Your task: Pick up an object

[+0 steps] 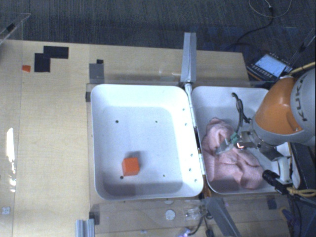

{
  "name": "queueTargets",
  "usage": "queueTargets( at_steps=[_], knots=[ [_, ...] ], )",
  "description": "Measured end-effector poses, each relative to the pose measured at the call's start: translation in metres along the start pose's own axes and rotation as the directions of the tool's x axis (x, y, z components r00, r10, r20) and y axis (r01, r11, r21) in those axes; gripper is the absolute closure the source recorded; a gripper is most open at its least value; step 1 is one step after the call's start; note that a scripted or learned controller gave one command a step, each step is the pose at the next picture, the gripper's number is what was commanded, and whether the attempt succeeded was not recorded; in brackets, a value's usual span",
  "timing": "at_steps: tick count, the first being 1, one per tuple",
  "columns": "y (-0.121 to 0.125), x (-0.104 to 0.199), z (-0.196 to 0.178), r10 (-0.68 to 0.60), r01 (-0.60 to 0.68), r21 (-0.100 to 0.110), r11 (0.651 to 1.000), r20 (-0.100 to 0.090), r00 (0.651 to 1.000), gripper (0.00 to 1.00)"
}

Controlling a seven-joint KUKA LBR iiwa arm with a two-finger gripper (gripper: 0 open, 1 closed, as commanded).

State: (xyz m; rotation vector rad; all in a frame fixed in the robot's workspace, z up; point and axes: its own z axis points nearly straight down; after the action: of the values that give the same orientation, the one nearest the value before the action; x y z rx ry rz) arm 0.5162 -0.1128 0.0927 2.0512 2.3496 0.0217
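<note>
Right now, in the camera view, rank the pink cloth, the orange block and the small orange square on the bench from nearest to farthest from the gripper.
1. Pink cloth: in the right bin, directly under the gripper.
2. Orange block: in the left bin, near its lower-left corner, across the divider.
3. Small orange square: on the bench at far upper left, outside both bins.

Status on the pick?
Gripper down on pink cloth in right bin. Orange block alone in left bin. Nothing blocking.
</note>
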Motion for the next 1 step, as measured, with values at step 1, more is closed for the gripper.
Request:
queueTargets(
  at_steps=[1],
  knots=[
    [-0.0044, -0.0644, -0.0635, -0.045, 0.045, 0.016, 0.999, -0.005, 0.999, 0.00]
  ],
)
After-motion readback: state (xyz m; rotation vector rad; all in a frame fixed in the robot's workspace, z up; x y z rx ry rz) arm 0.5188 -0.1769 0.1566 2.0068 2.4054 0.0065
